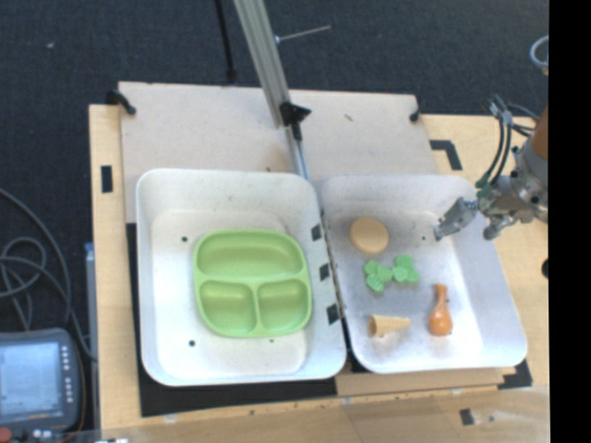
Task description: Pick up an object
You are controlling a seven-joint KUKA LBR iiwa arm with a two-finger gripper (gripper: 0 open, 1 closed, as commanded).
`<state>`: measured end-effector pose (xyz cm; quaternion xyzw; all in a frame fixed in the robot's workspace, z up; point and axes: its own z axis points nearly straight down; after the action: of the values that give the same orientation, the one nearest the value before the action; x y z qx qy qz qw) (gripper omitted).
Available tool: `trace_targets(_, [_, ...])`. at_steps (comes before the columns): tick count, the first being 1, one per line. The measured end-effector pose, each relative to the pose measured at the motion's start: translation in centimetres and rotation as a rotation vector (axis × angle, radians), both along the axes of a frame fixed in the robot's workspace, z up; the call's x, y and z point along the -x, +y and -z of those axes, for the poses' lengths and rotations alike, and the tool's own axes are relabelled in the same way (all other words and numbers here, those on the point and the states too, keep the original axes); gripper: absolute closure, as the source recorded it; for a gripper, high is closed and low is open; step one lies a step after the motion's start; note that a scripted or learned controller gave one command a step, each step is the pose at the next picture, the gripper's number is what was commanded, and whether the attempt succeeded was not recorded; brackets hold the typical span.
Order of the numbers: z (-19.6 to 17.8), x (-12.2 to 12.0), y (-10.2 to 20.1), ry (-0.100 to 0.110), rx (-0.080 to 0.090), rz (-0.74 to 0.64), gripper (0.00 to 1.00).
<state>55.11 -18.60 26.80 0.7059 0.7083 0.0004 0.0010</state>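
Observation:
The right bin (pixel 480 284) holds a round tan bun (pixel 368 235), a green leafy toy piece (pixel 388 273), a small tan cone (pixel 388 324) and an orange pear-shaped piece (pixel 440 312). My gripper (pixel 473 223) hovers over the bin's upper right corner, right of the bun and above the orange piece. It is open, its two fingers spread apart with nothing between them. One grey finger (pixel 452 220) points toward the bun.
The left bin (pixel 166 247) holds a light green divided plate (pixel 251 281). A slanted metal pole (pixel 268 63) runs from the top down to the gap between the bins. A monitor (pixel 32 386) sits off the bench at the lower left.

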Motion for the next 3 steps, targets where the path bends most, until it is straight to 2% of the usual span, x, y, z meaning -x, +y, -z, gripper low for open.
trace_targets(1, [0.0,0.0,0.0,0.0,0.0,0.001,0.0])
trace_targets(3, [11.3,0.8,-0.9,0.006,0.0,0.004,0.0])
